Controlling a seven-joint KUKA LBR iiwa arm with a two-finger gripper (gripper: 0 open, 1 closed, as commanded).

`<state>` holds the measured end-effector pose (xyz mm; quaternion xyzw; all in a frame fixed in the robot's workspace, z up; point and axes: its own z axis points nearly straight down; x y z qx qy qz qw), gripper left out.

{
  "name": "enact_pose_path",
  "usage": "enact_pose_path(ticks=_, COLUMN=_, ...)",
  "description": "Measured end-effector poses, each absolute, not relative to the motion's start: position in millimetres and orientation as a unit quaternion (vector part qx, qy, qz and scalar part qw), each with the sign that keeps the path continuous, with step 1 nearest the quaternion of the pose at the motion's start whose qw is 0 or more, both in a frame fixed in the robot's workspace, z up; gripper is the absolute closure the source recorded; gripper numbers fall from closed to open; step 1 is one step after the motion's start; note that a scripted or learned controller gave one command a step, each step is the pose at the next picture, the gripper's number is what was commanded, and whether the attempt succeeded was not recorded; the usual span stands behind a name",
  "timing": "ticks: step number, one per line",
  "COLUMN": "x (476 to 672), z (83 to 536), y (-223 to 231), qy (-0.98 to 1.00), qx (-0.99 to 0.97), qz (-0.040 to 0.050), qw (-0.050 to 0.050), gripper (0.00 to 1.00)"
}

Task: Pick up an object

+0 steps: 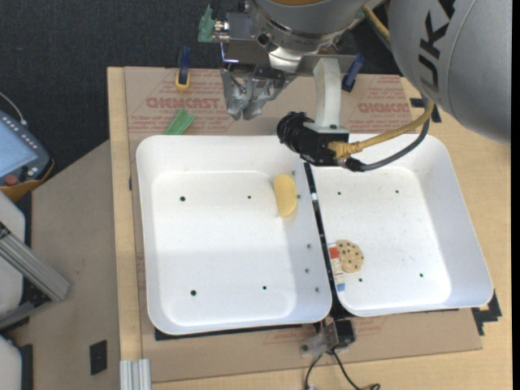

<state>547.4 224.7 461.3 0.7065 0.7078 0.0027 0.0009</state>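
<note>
Two bins, pincer hanging behind them, grip unreadable.
Descending there meets bare counter; the yellow piece lies well forward.

yellow oblong piece | flat, left bin's right side || round spotted cookie | flat, right bin's left side

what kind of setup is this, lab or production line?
Looks like a robotics lab grasping rig, not production. A KUKA arm with its end effector hangs over two white bins on a cardboard-topped bench, with stray test items: a yellow piece and a cookie.
</note>
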Motion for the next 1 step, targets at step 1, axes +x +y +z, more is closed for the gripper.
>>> enact_pose_path(ticks=1, x=549.3, z=337.9, y=224.0, qy=0.707, qx=0.708, qz=-0.0072, qw=-0.003, gripper=1.0)
